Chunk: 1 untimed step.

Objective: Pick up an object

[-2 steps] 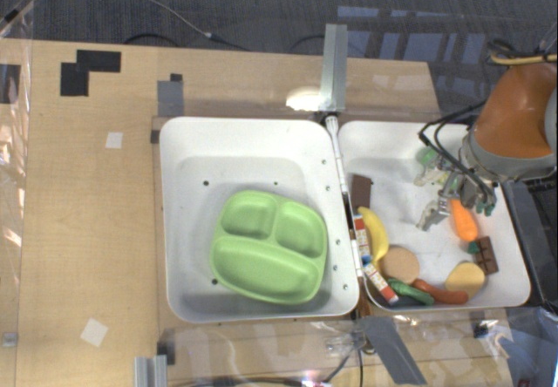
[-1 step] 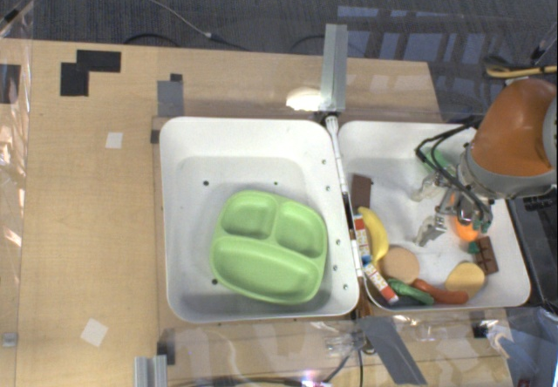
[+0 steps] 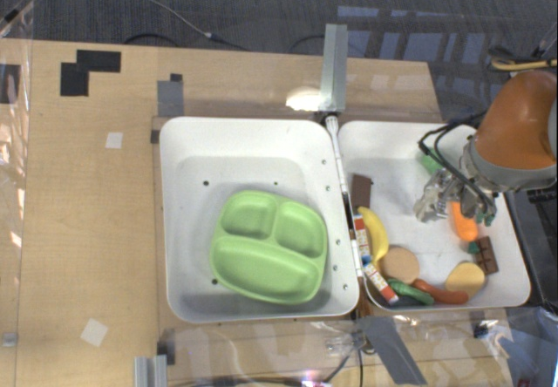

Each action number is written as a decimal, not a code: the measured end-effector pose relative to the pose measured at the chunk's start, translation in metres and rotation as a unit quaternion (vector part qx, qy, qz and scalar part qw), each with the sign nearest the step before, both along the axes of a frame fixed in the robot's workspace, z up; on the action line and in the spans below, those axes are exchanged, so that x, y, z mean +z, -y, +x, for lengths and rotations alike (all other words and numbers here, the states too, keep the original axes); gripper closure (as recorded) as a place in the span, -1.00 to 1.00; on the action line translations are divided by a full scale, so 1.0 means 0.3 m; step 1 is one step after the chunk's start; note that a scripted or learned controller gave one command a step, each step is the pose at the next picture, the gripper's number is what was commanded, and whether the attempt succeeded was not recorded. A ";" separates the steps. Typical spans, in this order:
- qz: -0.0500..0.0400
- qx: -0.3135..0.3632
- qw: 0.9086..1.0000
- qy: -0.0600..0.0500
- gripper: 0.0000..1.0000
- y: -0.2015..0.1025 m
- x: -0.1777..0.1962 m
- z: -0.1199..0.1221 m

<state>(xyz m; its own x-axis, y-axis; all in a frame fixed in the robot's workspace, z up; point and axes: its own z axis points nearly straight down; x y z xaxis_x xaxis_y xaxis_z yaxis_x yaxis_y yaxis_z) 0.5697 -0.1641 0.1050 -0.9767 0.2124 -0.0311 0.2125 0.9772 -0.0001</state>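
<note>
Objects for picking are lying in the right bin (image 3: 514,289), nearest first: red pepper (image 3: 440,294), green marker (image 3: 403,292), yellow potato-shaped piece (image 3: 465,275), round tan bun (image 3: 401,264), brown block (image 3: 486,255), banana (image 3: 377,233), carrot (image 3: 465,225), brown bar (image 3: 360,192). No legible writing is showing. End effector (image 3: 433,202) is hanging over the bin's middle beside the carrot; its grip cannot be judged. Green divided plate (image 3: 268,246) is sitting in the left bin (image 3: 187,202) on the counter (image 3: 78,228).
</note>
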 end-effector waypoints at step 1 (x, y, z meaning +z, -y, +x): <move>0.002 0.066 0.998 -0.012 1.00 -0.073 0.031 -0.259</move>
